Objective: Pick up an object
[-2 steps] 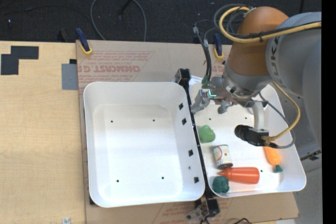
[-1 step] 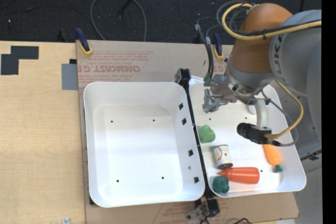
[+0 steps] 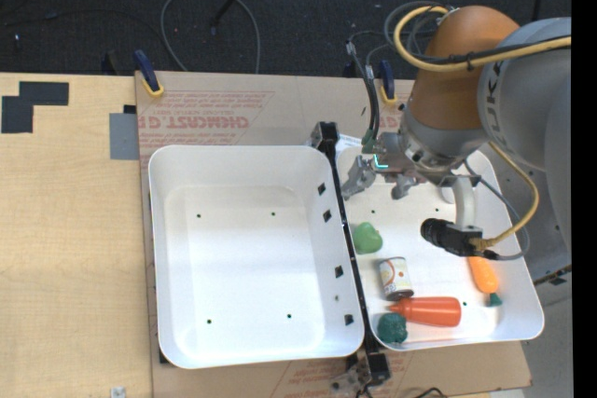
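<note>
While hovering above right bin (image 3: 522, 317), end effector (image 3: 380, 181) spread wide, gripping nothing, green object (image 3: 366, 238) just below.

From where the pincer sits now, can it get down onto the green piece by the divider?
Probably yes. The pincer hangs just above the green piece in the right bin, nothing lies between them, and the can sits clear below it. The divider close beside it may crowd one finger.
</note>
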You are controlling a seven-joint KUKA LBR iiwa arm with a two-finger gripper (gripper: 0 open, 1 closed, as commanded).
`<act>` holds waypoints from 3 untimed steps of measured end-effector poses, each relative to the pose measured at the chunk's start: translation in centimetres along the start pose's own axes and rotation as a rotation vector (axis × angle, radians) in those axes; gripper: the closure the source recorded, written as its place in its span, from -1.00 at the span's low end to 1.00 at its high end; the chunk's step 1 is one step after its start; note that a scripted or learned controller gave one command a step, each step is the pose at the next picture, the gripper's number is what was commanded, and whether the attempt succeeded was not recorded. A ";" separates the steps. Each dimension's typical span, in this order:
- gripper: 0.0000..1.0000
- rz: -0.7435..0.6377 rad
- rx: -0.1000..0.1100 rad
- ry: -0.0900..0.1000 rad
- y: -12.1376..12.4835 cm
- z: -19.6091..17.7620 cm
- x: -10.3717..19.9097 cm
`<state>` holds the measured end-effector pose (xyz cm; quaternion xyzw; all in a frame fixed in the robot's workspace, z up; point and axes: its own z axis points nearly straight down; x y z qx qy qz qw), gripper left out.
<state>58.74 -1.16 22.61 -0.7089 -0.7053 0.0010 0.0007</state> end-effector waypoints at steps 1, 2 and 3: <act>1.00 0.001 0.000 0.000 0.0 -1.0 -0.1; 1.00 -0.005 -0.001 0.000 3.3 1.4 1.6; -1.00 -0.005 -0.002 0.000 3.3 1.2 1.6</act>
